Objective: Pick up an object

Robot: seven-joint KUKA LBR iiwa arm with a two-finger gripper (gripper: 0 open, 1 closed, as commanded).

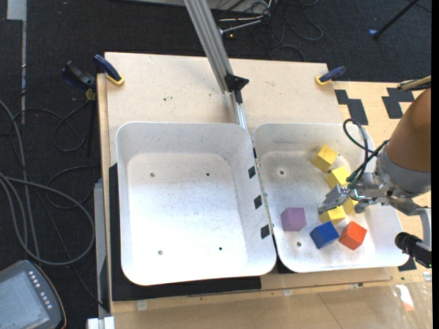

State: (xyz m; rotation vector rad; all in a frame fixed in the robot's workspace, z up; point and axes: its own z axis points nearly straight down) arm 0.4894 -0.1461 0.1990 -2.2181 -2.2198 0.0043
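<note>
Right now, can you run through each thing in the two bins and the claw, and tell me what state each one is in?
Claw: low in the right bin, among the yellow blocks.
Upper yellow block: loose on the bin floor.
Middle yellow block: beside the claw.
Lower yellow block: right at the claw; grip unclear.
Purple block: loose, apart.
Blue block: loose, next to the orange block.
Left bin: holds no blocks.

Gripper [341, 201] is low in the right bin [288, 146], right among the yellow blocks [325, 158], with purple [293, 218], blue [324, 234] and orange [352, 235] cubes just beside.
</note>
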